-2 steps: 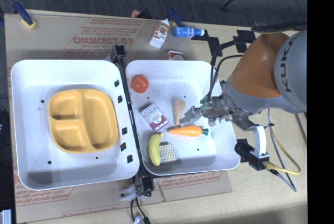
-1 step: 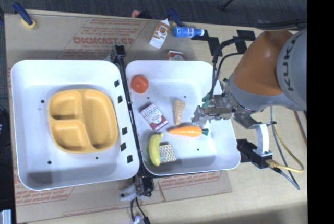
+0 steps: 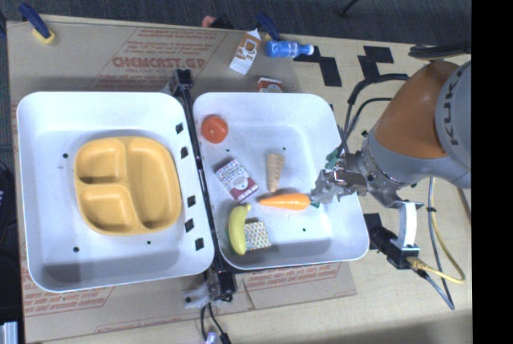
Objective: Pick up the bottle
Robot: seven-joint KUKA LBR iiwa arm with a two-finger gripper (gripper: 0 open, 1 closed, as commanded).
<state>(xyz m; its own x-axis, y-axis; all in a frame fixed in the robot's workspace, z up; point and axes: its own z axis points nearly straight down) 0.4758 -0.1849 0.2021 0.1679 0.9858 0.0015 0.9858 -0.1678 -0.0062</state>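
Note:
The bottle is small and blue with a pale cap end. It lies on its side on the cardboard behind the right bin, outside it. My gripper hangs low over the right side of the right bin, far in front of the bottle. It sits just above the green tip of an orange carrot. I see nothing held in it.
The right bin also holds a red-orange ball, a red and white carton, a beige cone, a banana and a checkered packet. A yellow divided tray fills the left bin. Two small cartons lie near the bottle.

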